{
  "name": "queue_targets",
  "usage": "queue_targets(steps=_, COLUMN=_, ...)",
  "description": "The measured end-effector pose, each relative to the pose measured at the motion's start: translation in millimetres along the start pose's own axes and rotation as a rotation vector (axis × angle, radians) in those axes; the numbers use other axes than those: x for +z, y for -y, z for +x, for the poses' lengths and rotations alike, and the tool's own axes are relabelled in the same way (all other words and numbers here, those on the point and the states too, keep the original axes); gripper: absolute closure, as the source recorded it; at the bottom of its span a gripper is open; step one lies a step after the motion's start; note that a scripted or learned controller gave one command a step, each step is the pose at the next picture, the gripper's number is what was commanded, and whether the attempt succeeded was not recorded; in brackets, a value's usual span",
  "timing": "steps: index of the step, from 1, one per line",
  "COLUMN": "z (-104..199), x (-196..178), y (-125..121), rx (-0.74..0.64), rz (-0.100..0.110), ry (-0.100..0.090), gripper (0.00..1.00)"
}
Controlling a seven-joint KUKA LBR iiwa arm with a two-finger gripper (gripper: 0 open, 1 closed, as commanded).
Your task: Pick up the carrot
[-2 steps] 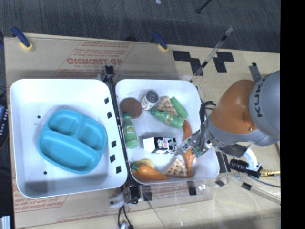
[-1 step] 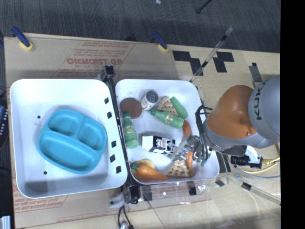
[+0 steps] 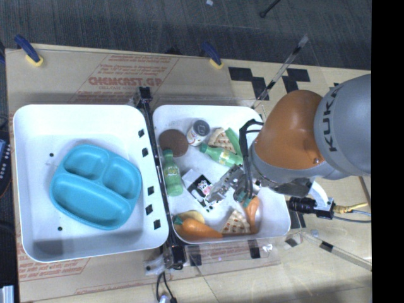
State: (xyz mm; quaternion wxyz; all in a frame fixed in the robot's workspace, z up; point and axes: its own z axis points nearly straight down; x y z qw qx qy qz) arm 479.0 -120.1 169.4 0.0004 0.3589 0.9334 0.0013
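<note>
Looking down on two shallow white plastic bins side by side on the cardboard-covered bench (image 3: 126, 74). Left bin (image 3: 25, 169): a turquoise three-compartment plastic tray (image 3: 95, 185), lying at a slant in the middle. Right bin (image 3: 278, 223): crowded.

Down at its near edge, towards the near-left corner, the long orange carrot (image 3: 201, 229), lying flat along the wall, tip pointing towards the right. Just beside it on the right, a waffle-patterned tan wedge (image 3: 235, 223), and against that a smaller stubby orange piece (image 3: 253, 210), standing nearly upright. Along the left wall, a small green plastic bottle (image 3: 171, 172). Towards the far edge, a round brown disc (image 3: 173, 142), a small grey tin (image 3: 200, 129), another patterned wedge (image 3: 219, 137) and a green leafy piece (image 3: 222, 155). In the middle, a black-and-white box (image 3: 200, 187).

Grey arm with its orange band (image 3: 287, 137) reaching in over the right half of the bin. Metal two-finger gripper (image 3: 228, 189) low over the middle, above the carrot and apart from it. Fingers probably parted a little, but too cluttered to tell for certain; nothing plainly between them.
</note>
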Motion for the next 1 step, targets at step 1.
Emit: queue_targets(steps=1, z=-60.9, x=-73.4, y=69.6, rx=-0.251, rz=0.006, ry=0.003, gripper=1.0)
